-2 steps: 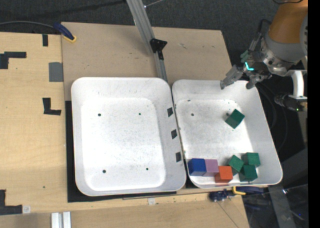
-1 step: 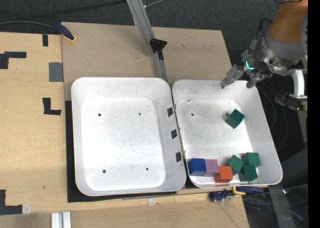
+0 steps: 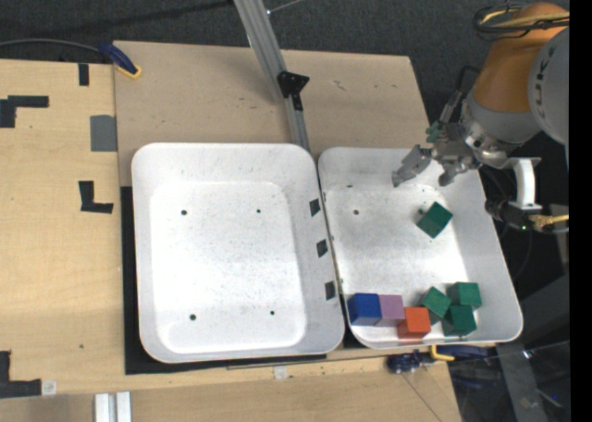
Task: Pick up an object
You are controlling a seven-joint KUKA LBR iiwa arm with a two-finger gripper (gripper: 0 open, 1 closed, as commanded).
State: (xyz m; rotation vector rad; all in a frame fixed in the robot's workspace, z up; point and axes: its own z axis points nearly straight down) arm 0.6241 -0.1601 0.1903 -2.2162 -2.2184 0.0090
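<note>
Camera view: both white bins are seen from above at a slant, the arm (image 3: 518,68) entering from the right.
Pincer (image 3: 427,168): spread wide, nothing between its fingers; it is held over the upper part of the right bin (image 3: 370,179).
Nearest thing: a lone green block (image 3: 434,220), lying just below the pincer and a little to its right, apart from it, tilted on the bin floor.
Key relation: the lone green block is judged the likeliest target; a short drop toward the view's bottom edge would be needed, with the fingers turned to meet its skewed faces.
Farther things: a cluster well below the pincer along the bin's lower edge, made up of a blue block (image 3: 364,308), purple block (image 3: 392,308), orange block (image 3: 416,320) and three green blocks (image 3: 452,305), packed close.
Farthest: the left bin (image 3: 222,170), across the divide to the pincer's left.
Arm pose: wrist bent down over the tabletop (image 3: 55,226), orange band above it.
</note>
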